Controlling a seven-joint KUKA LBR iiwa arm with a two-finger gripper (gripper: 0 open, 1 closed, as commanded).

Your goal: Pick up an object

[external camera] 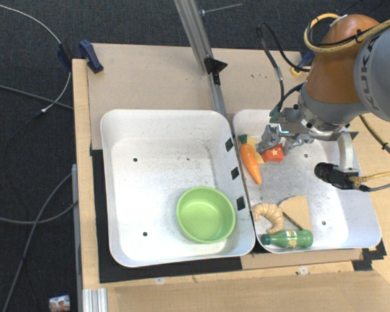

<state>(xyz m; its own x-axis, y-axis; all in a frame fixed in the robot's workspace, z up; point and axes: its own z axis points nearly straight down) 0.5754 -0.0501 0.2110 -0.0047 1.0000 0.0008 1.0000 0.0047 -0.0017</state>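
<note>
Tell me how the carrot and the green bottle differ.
The carrot is orange and tapers to a point; the bottle is green with a yellow label. The carrot lies lengthwise along the right bin's left wall, the bottle crosswise at its near edge. Both lie flat in the same bin.

Two white bins, left bin (117,135) and right bin (351,213), both speckled with dark flecks. Lime green bowl (205,214). Orange carrot (250,163) with green tip. Red object (273,153) with small yellow mark. Green bottle (286,240), pale label. Tan curled piece (270,214); tan flat piece (298,210). Surface (149,77) beige. Arm (344,57) grey and orange. Floor (26,142) black. Blue clamp (90,55).
</note>
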